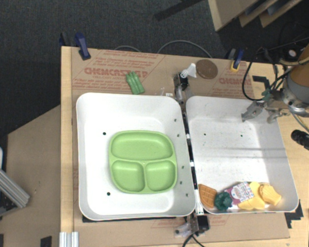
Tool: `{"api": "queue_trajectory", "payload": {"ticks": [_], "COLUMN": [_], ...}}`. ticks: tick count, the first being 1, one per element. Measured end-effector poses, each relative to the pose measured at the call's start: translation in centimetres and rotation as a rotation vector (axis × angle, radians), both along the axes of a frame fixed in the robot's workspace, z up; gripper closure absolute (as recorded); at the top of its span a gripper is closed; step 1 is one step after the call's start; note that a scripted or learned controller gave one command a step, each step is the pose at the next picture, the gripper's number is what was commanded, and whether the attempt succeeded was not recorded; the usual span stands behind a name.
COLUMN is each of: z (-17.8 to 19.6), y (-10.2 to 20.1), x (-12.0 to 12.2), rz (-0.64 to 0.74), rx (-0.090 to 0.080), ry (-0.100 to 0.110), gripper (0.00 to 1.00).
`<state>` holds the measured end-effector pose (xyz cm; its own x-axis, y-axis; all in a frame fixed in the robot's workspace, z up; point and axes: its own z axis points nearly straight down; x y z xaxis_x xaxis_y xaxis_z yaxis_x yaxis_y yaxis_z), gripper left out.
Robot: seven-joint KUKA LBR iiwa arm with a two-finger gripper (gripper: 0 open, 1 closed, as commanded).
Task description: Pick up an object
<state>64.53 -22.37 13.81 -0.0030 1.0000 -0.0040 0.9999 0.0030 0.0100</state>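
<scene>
Toy food [241, 196], gripper [262, 111] apart.

- The one camera is sitting fixed above the bench [147, 63], looking down at a slant.
- It is taking in both white bins whole: the left bin [91, 143] and the right bin [236, 145].
- It is standing far enough back to be catching dark floor beyond the bench's far edge.
- The arm [301, 81] is entering from the frame's right.
</scene>
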Motion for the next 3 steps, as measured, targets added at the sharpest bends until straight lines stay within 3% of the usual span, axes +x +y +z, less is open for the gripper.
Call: {"api": "queue_trajectory", "payload": {"ticks": [1,2,3], "z": [-5.5,-4.2,-3.2], "y": [0.3,0.2,0.2], "x": [-0.9,-0.8,-0.7], "rz": [-0.001,0.000,0.000], "rx": [0.011,0.005,0.003], "ry": [0.013,0.008,0.005], "gripper": [0.00,1.00,1.00]}}
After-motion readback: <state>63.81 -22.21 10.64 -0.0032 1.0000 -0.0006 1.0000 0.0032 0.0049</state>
